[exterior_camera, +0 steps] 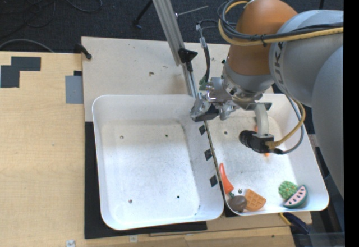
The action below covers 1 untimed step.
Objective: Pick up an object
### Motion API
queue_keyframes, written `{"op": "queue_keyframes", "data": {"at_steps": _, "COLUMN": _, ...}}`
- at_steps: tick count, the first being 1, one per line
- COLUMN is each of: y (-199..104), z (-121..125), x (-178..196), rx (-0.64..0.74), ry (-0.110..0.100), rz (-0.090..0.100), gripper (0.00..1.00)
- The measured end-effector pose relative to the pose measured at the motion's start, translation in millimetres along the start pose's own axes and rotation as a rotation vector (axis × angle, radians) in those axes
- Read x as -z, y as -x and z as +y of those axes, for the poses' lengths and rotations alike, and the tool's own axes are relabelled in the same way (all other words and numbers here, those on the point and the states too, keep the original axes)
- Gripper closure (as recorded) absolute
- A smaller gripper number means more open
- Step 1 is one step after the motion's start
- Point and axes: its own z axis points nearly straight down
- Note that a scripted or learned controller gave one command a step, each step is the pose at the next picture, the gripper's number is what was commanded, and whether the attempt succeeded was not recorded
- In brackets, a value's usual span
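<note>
The right bin (314, 184) holds several small toys near its front edge: a red-orange carrot-like piece (225, 178) against the left wall, a brown lump (238, 203), an orange waffle-like piece (254, 200), a green knobbly piece (288, 188) and a watermelon slice (297, 197). My gripper (212, 109) hangs over the far left corner of this bin, close to the rim between the two bins and well behind the toys. A black part (255, 140) with a small orange bit beside it hangs under the wrist over the middle of the bin.
The left bin (106, 128) lies beside the right one, their rims meeting along a line of black clips (208, 154). A slanted aluminium rail (168, 21) rises just behind the gripper. The arm's bulk covers the right bin's far right side.
</note>
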Motion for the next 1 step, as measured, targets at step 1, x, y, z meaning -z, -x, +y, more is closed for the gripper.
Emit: {"op": "queue_keyframes", "data": {"at_steps": 1, "y": -36.8, "z": 25.7, "x": -15.3, "rx": -0.001, "ry": -0.001, "rz": -0.002, "gripper": 1.0}}
